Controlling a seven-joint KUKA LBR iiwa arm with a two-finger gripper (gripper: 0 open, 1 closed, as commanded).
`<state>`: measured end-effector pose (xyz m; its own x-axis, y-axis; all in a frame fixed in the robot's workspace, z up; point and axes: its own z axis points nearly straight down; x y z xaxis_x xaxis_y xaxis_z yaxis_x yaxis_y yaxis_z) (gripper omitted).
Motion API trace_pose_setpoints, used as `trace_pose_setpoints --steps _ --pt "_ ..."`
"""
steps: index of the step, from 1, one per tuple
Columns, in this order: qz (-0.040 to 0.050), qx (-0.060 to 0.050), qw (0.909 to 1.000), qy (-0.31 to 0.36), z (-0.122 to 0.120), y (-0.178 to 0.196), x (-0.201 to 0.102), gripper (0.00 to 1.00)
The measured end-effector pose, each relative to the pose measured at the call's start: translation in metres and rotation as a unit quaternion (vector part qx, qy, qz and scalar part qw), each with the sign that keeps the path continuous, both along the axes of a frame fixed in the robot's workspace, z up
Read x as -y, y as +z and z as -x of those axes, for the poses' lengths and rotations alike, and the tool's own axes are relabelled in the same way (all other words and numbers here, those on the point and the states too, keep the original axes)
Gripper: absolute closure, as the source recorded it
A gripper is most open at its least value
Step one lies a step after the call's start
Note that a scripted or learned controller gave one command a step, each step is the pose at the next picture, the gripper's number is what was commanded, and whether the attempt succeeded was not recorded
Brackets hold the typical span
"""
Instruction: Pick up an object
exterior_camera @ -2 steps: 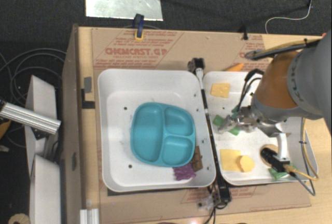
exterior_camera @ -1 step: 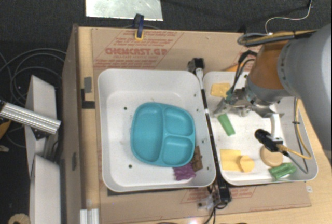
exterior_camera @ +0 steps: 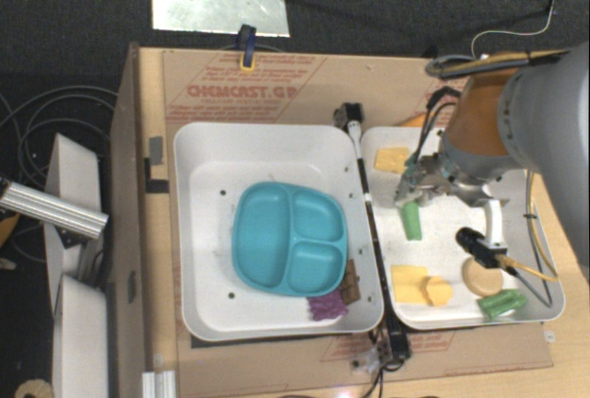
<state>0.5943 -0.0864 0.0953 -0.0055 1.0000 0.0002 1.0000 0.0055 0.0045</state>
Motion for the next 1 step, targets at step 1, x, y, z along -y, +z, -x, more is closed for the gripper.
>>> trace_pose_setpoints --steps 1 --pt "-0.0014 0.0 1.0 0.003 0.0342 0.0938 -0.0828 1.0"
